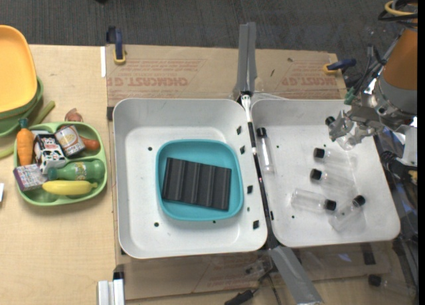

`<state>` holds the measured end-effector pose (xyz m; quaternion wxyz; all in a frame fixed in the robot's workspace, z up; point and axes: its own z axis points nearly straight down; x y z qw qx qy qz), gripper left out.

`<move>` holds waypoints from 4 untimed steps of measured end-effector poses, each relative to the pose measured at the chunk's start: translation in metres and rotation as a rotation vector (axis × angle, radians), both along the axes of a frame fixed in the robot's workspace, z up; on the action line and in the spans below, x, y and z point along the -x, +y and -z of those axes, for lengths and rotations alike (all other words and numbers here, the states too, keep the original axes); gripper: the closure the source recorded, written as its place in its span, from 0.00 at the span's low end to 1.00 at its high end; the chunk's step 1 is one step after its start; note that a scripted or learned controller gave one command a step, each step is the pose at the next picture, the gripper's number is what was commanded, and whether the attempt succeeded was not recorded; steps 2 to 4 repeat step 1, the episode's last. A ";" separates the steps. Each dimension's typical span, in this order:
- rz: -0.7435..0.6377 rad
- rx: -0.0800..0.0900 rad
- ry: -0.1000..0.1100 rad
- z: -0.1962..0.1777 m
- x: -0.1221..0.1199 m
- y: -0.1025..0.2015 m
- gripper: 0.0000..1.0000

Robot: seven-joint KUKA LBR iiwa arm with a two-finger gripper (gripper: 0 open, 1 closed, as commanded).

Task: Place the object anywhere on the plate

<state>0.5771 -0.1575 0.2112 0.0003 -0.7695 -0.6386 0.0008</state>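
Clear little tubes (332, 179) with black caps lie on their sides in the right bin (285, 230). They look like see-through glass or plastic and are hard to spot on the white floor. Four of them are spread from the middle of the bin out to 5 o'clock. They are near each other but not touching. One more long thin tube (263, 151) lies along the bin's wall at 9 o'clock, with its black cap at the top end.

At 2 o'clock in that bin is the end effector (348, 128). It hangs just above the top tube. It looks grey and shiny from here. I cannot tell if it is apart or together, or if it has hold of anything. The arm (402, 74) above it has an orange band.

In the left bin (129, 184) a blue-green plate (164, 164) sits in the middle. A dark grey block (197, 182) with long grooves lies flat on the plate and covers most of it. None of the tubes is on the plate.

Both bins rest on a brown cardboard surface (179, 74). At 9 o'clock from the left bin is a green tray (99, 187) with toy food in it: a carrot, a banana and some small packs. Yellow and green dishes (16, 64) are stacked at 11 o'clock.
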 end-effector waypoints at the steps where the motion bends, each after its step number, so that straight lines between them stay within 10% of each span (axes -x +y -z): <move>1: 0.000 0.000 0.000 0.000 0.000 0.000 0.00; 4: 0.000 0.000 0.000 0.000 0.000 0.000 0.00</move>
